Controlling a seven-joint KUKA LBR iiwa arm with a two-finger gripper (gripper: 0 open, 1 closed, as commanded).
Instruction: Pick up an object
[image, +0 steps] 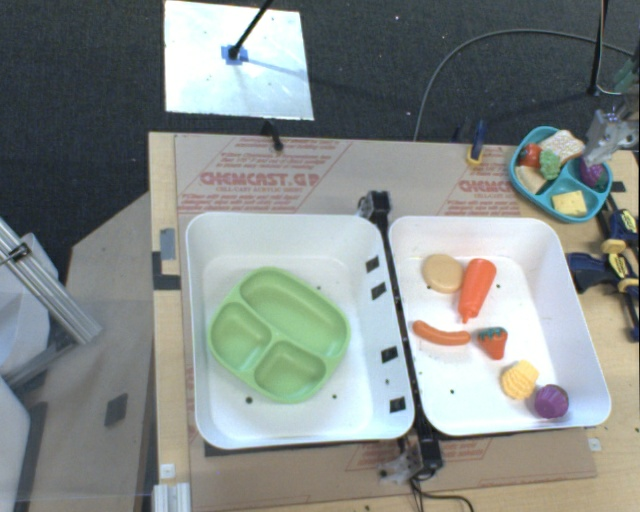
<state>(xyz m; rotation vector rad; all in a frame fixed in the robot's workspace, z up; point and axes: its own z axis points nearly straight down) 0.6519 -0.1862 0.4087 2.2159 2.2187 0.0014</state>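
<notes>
I judge pick not yet begun. Toy carrot (477, 287) lies in right bin (570, 262), touching tan round piece (441, 272). Gripper state: I cannot tell. Next: bring arm down over carrot.

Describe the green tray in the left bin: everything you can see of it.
The green divided tray is pale lime, plastic-looking, with rounded corners and a raised rim. It has three compartments: one long one along its upper right side and two smaller ones below it. It lies flat, right side up, turned at a slant, on the floor of the left bin, left of centre. Nothing lies in it or touches it.
</notes>
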